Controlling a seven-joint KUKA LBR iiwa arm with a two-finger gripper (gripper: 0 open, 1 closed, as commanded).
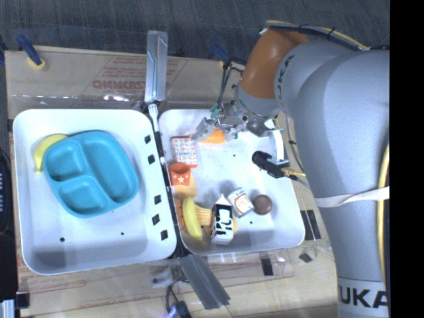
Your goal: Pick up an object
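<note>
Camera view: our gripper (222, 126) hangs low over the far end of the right bin (286, 225), at an orange wedge-shaped piece (213, 137).

We cannot tell how the gripper is set, nor whether it has the piece, which lies on the bin floor touching it. We judge this the chosen target, since it sits apart from the cluster nearer us: a banana (193, 219), a small carton (224, 224), a brown ball (262, 205). A blue divided plate (93, 171) fills the left bin (40, 250).
</note>
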